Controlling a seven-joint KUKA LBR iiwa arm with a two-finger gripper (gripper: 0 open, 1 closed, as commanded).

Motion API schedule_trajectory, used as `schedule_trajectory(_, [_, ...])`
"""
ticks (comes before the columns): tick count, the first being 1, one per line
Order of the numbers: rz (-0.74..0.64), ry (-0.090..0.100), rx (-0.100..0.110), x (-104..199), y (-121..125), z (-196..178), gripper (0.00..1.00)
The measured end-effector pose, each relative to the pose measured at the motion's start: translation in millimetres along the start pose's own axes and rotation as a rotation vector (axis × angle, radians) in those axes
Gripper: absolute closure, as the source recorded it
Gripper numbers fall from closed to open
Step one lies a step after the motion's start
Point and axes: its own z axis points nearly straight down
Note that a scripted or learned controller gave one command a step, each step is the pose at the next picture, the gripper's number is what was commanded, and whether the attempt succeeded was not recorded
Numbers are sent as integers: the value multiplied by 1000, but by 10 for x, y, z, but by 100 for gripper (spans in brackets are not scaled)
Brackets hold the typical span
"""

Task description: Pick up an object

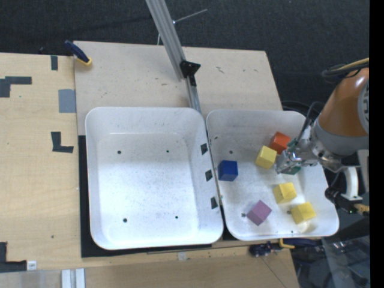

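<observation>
My gripper [288,163] hangs low over the right part of the right bin [240,125], with the orange-banded arm [345,110] coming in from the right. A small green object [294,169] peeks out right under the gripper, mostly hidden by it. Just left of the gripper lies a yellow cube [266,156], and an orange cube [279,141] sits just above and left of it. Further off are a blue cube [227,170], a purple cube [259,212] and two more yellow cubes [285,192] [303,212].
The left bin [96,161] stands alongside, sharing a middle wall with the right one. A slanted metal rail [171,32] runs from the top down to the bins' junction. A blue and yellow tool [78,53] lies on the bench at upper left.
</observation>
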Motion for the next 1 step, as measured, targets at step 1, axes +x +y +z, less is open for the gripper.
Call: schedule_trajectory(1, [0, -1, -1, -31, 19, -427, 100])
